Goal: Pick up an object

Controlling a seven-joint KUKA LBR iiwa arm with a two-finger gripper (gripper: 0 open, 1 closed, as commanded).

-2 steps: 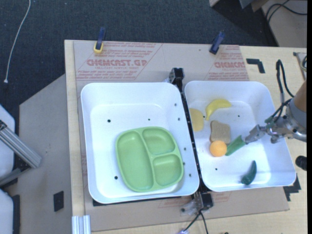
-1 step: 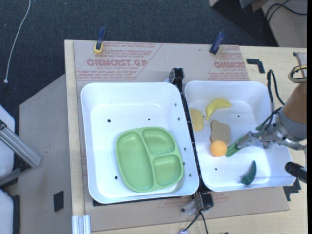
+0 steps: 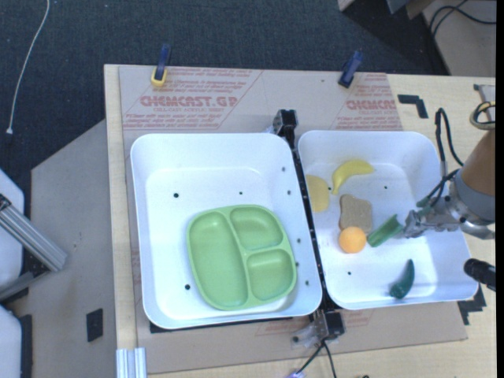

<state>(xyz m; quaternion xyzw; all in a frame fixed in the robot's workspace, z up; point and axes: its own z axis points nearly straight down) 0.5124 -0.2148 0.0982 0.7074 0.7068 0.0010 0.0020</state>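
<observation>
Green block (image 3: 383, 231) lies in the right bin (image 3: 378, 142), its right end at the tips of the pincer (image 3: 409, 225). It seems to sit between the fingers, but the tips are small and blurred, so I cannot tell whether they are open or clamped on it. The block is a short, flat, bright green bar, tilted so that its left end points down toward an orange ball (image 3: 352, 240), which it nearly touches.

The arm (image 3: 476, 183) reaches in from the right edge, over the right wall of the bin, with the wrist low and the pincer pointing left across the bin floor (a black cable loops above it).

Other things share that bin. A brown slice (image 3: 356, 211) lies just above the ball, touching it or nearly so. A banana (image 3: 350, 172) curves near the back, and a pale yellow piece (image 3: 317, 193) lies beside the bin's left wall. A dark green pepper (image 3: 402, 280) lies near the front wall, well apart from the pincer.

The left bin (image 3: 157, 164) holds a light green tray (image 3: 236, 254) with three compartments, lying flat toward the front. Both bins rest on a brown board (image 3: 236, 93) on the bench, with a yellow clamp (image 3: 161, 65) and a blue clamp (image 3: 350, 69) on its far edge.
</observation>
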